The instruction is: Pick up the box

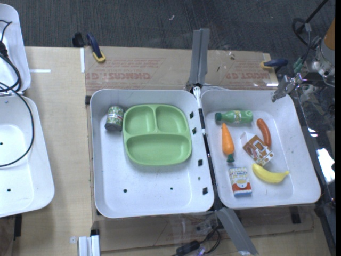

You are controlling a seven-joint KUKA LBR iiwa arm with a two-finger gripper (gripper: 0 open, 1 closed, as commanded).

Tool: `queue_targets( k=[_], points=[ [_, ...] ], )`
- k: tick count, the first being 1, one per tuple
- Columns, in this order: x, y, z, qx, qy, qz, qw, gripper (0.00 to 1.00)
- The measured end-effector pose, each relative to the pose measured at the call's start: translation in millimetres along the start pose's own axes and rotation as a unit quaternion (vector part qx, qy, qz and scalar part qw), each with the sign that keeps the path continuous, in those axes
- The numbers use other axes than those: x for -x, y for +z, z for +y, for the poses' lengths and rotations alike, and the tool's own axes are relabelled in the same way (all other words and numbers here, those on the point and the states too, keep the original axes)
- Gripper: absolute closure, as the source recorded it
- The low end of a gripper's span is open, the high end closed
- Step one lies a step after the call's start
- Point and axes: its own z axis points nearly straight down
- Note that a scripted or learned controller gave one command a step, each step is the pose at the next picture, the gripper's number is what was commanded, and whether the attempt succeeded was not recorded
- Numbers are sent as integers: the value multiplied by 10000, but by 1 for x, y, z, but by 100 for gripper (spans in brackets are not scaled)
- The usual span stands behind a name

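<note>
A small white box (241, 181) with an orange and blue label lies flat in the right bin (303, 196), near its front edge. An orange and white patterned carton (258, 149) lies tilted just behind it, in the bin's middle. My gripper (283, 88) hangs over the far right corner of the right bin, well behind and to the right of both. Nothing shows in its grasp.
The right bin also holds a green bottle (235, 117), a carrot (227, 141), a red sausage (264, 132) and a banana (269, 174) beside the box. The left bin (149, 196) holds a green divided plate (156, 134) and a small can (114, 118).
</note>
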Motion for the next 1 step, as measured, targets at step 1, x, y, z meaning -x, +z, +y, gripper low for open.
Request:
queue_targets(
  k=[1],
  points=[
    [-84, 95, -87, 0, -2109, 5, 9775, 0]
  ],
)
